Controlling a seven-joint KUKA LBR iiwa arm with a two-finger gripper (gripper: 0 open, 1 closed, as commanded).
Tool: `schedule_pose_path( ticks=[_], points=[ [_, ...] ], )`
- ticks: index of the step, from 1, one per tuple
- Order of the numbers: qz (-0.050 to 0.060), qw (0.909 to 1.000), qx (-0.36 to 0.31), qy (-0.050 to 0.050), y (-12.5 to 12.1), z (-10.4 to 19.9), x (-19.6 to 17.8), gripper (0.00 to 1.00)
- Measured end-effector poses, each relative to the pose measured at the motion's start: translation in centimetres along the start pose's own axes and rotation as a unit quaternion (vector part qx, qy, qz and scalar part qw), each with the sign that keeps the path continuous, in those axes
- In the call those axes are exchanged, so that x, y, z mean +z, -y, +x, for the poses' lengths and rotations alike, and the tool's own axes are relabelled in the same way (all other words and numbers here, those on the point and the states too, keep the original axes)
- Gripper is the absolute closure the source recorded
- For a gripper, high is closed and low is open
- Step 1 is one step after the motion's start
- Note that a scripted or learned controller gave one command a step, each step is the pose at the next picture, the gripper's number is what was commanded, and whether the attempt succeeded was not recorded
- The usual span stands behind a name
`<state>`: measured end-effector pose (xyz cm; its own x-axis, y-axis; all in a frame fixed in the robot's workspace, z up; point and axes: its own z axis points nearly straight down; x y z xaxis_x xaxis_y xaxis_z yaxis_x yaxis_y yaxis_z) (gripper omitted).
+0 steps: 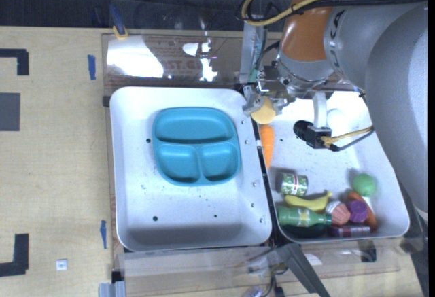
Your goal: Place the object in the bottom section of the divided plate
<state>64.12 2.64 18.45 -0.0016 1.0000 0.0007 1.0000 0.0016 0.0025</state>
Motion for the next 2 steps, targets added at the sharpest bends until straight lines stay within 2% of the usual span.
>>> schedule_pose_path(
  ticks=[1,2],
  points=[
    [0.002,0.9987,-0.051,-0.001,-0.6,11.1,3.8,1.0],
    [0.003,0.9958,-0.091,0.0,1.2,13.0,3.4,1.0]
  ],
)
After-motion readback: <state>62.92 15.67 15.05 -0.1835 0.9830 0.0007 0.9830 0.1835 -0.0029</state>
